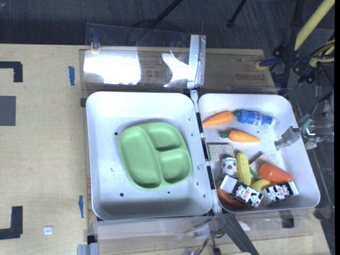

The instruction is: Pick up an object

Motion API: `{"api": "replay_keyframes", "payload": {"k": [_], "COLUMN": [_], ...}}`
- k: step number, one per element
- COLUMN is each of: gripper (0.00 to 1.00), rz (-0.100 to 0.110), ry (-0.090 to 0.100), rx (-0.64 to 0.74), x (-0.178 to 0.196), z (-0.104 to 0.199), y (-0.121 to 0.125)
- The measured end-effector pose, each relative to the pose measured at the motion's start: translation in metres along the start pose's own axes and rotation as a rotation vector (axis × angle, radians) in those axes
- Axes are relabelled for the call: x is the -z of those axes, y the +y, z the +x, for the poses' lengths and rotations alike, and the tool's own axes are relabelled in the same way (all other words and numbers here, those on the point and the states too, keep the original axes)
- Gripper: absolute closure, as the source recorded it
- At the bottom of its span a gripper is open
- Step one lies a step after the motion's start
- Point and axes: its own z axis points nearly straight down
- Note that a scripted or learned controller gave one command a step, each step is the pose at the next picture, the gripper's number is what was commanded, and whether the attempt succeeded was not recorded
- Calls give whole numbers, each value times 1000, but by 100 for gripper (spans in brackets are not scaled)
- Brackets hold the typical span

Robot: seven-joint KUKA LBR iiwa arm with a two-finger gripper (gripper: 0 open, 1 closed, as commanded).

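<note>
Cow-patterned blocks [248, 193] lie at the near edge of the right bin [311, 169], just beside a brown bowl [229, 199] in that bin's near left corner. A second cow-patterned block [280, 191] sits towards the bin's near right corner. A yellow corn cob [243, 166] lies in the near half of the bin, roughly at mid-width, with a small white ball [229, 166] touching its left side. A red-orange pepper [273, 172] lies to its right, and a small yellow piece [260, 184] sits between the corn cob and the pepper.

Across the middle of the bin lies one carrot [243, 137]. Another carrot [218, 119] lies in the far left part. A blue bottle [255, 118] lies on its side near the bin's far wall.

The gripper [289, 137] is low over the bin's right side, well apart from the carrots and near the right wall. Whether its jaws are released or clenched cannot be told.

Touching the right bin's left wall is the left bin [101, 142], which holds a green divided plate [154, 154]. Both bins rest on a pale wooden tabletop [37, 142]. A clear plastic sheet [138, 62] lies on the tabletop beyond the left bin's far wall.
</note>
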Motion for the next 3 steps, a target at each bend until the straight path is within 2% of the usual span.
{"api": "replay_keyframes", "payload": {"k": [1, 2, 3], "gripper": [0, 0, 0], "rz": [-1, -4, -4], "ry": [0, -2, -3], "rx": [270, 261, 325], "x": [-112, -35, 59], "z": [30, 34, 62], "y": [4, 31, 62]}}
